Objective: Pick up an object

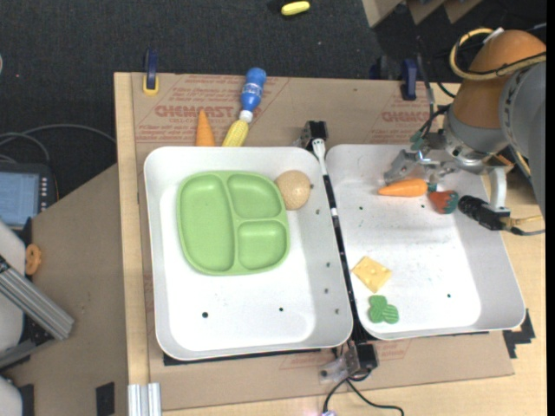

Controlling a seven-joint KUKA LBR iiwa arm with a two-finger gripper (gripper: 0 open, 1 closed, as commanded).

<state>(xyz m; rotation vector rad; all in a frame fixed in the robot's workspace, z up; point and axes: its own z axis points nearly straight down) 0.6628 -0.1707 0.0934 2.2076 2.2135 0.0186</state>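
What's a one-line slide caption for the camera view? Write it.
KUKA arm's gripper poised at an orange carrot in the right bin; green divided plate sits in the left bin.

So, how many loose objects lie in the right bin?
4: a carrot and a red piece at the far end beneath the end effector, a cheese slice and a green piece near the front-left corner. The arm may hide more.

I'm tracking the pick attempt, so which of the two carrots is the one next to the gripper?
The carrot in the right bin, lying crosswise just below the gripper. The other carrot lies on the cardboard behind the left bin.
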